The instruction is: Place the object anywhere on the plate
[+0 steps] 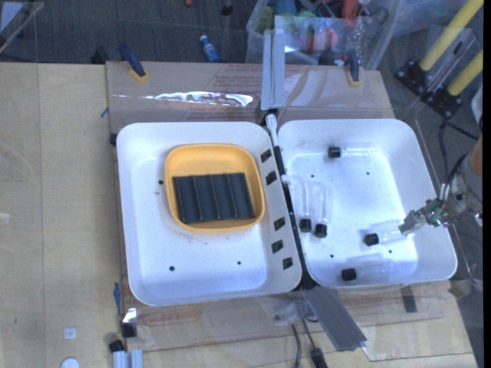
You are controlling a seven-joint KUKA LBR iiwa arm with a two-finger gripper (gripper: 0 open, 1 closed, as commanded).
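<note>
A yellow, rounded-square plate (178, 167) sits in the left bin (146, 251). A dark grey ridged block (213, 198) lies flat on it. Several clear tubes with black caps lie in the right bin (399, 144): one at the back (353, 152), a pair near the divider (313, 205), one at the front (360, 271), and one at the right (383, 236). My gripper (414, 222) reaches in over the right bin's right edge. Its tip is at the clear end of the right-hand tube; I cannot tell whether it touches it.
Black clips (275, 205) line the divider between the bins. A clear box of colourful items (322, 14) stands behind the bins. Blue clamps (136, 69) hold cardboard at the back. Small items lie on the bench at the front left (123, 343).
</note>
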